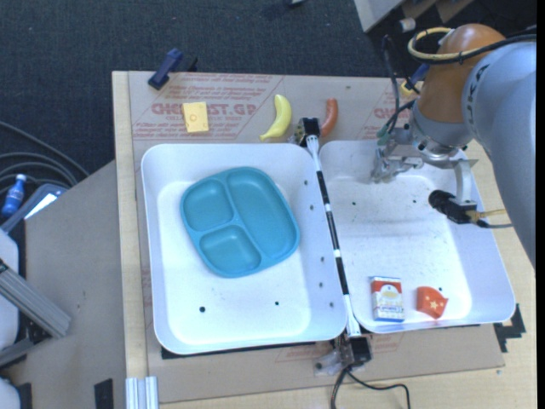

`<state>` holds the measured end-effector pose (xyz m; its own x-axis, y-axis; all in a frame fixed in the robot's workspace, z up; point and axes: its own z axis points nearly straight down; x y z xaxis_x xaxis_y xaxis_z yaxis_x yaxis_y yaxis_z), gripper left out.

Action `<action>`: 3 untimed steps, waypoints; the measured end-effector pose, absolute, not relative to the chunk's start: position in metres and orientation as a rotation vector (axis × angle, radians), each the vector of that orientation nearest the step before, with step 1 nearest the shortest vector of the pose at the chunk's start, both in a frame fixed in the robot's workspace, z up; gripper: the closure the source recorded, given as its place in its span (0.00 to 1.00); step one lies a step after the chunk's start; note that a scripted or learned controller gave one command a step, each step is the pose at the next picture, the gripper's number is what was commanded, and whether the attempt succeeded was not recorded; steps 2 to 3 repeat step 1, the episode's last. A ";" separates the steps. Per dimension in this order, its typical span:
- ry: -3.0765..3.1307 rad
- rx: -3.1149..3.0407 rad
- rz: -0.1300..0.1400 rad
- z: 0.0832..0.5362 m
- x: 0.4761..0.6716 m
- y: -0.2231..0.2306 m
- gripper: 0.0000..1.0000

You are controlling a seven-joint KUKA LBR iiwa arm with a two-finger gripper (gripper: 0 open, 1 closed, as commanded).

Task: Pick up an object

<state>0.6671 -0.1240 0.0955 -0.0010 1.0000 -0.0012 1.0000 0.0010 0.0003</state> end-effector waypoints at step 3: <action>2.222 2.220 -0.002 0.095 0.667 -0.124 0.00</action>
